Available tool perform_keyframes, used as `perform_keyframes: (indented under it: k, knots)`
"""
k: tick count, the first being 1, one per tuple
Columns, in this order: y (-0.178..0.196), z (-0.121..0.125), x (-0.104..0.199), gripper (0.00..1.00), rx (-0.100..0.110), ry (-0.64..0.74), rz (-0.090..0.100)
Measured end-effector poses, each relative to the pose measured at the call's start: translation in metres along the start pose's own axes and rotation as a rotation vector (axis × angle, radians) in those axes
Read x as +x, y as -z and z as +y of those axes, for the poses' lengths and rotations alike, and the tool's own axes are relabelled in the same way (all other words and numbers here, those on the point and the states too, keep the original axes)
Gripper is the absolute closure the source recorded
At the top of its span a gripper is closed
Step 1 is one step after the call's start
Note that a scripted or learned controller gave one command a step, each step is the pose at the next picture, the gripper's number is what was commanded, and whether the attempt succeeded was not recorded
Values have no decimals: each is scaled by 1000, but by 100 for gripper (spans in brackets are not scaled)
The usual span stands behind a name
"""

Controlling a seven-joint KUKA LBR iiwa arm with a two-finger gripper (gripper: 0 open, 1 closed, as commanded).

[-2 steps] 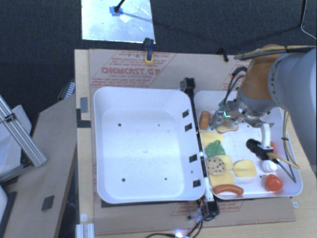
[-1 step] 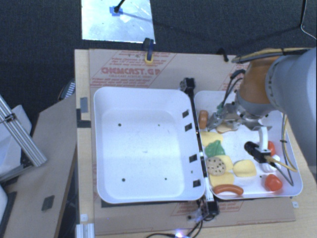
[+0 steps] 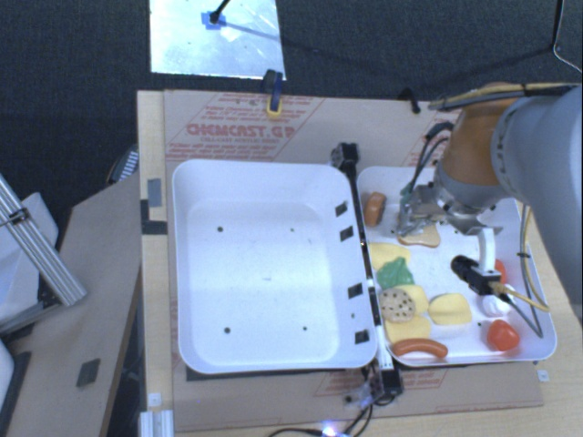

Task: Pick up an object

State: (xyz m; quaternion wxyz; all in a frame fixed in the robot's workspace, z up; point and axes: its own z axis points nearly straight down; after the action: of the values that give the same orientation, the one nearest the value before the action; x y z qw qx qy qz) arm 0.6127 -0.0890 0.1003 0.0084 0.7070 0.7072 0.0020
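Here the claw (image 3: 414, 221) touches the toast slice (image 3: 421, 237), lying flat, long axis left-right.

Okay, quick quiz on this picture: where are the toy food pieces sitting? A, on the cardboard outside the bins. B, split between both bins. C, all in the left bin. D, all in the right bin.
D: the cookie, sausage, tomato and green leaf all lie inside the right bin, under the arm.
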Motion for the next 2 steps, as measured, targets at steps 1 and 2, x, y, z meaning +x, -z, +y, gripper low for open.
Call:
perform_keyframes:
  k: [1,2]
  knots:
    - [202,9,56,100,-7,10,10]
    - [335,-5,110,100,-5,10,12]
